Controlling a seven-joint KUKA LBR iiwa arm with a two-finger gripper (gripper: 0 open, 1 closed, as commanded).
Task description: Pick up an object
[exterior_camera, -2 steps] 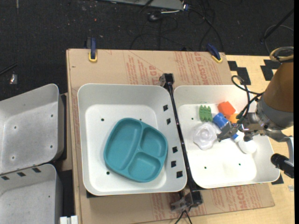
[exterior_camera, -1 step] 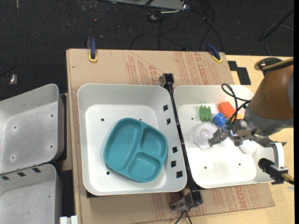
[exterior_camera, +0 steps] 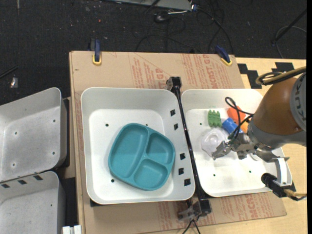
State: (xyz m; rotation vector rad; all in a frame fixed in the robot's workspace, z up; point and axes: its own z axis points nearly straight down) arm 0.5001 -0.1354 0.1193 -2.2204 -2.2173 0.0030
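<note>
In the right bin [exterior_camera: 229,184], my gripper [exterior_camera: 223,150] hangs low beside a clear, pale plastic piece [exterior_camera: 211,140], right at that piece's near-right edge. Whether it touches the piece is not clear. Just behind it lie a blue object [exterior_camera: 228,126], an orange object [exterior_camera: 234,115] and a green ridged block [exterior_camera: 213,117], clustered at the bin's far middle. The grey arm with its orange band [exterior_camera: 280,108] comes in from the right and hides part of the bin's right side.
The left bin [exterior_camera: 92,130] holds a teal divided plate [exterior_camera: 141,156]. A black divider [exterior_camera: 184,140] runs between the two bins. The bins rest on a cardboard sheet [exterior_camera: 131,67]. Two white lids [exterior_camera: 29,130] lie off to the left.
</note>
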